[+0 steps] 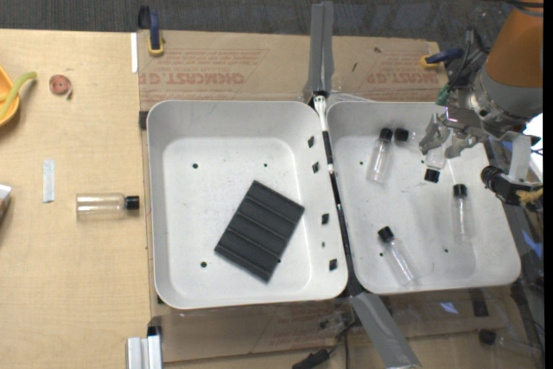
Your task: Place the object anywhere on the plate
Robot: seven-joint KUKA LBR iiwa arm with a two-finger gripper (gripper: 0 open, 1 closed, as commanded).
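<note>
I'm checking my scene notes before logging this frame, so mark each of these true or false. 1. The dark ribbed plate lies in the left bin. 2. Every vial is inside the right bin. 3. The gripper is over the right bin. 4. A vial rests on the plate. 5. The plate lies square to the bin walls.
1. True: the dark ribbed plate lies on the left bin floor.
2. False: one capped vial lies on the wooden bench, left of both bins.
3. True: the gripper is above the right bin, near its far right part.
4. False: nothing lies on the plate.
5. False: it sits turned at an angle.
</note>
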